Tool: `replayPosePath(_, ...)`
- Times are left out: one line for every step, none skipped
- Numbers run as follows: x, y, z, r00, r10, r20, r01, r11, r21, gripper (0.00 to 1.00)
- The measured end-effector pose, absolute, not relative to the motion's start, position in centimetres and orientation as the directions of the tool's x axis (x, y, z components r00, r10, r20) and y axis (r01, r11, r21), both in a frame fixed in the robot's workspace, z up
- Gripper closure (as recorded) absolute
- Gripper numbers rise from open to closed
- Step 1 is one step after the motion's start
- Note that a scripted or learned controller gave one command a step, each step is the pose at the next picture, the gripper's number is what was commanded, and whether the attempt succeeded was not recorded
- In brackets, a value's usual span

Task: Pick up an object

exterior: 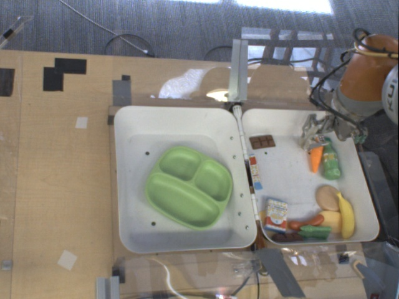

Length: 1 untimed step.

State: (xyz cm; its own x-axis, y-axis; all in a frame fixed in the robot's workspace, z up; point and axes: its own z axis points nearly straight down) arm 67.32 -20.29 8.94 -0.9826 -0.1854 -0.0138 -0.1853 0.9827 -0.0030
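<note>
Camera view: the metal two-finger claw [319, 131] hangs over the right white bin's [288, 174] far corner; its opening cannot be told. The orange toy carrot [317, 159] lies just beneath it.

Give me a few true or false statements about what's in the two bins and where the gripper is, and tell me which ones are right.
1. The green divided plate lies in the left bin. True.
2. The banana lies in the left bin. False: it lies in the right bin, near the front right corner.
3. The gripper is over the right bin's far right corner, close to the toy carrot. True.
4. The brown chocolate bar rests on the green plate. False: it lies on the right bin's floor near the divider.
5. The small carton sits in the right bin's front part. True.
</note>
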Motion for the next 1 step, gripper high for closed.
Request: replayPosePath(66.19,-14.73,21.71,-0.994,-0.104,-0.026,-0.104,0.995,-0.005,1.0)
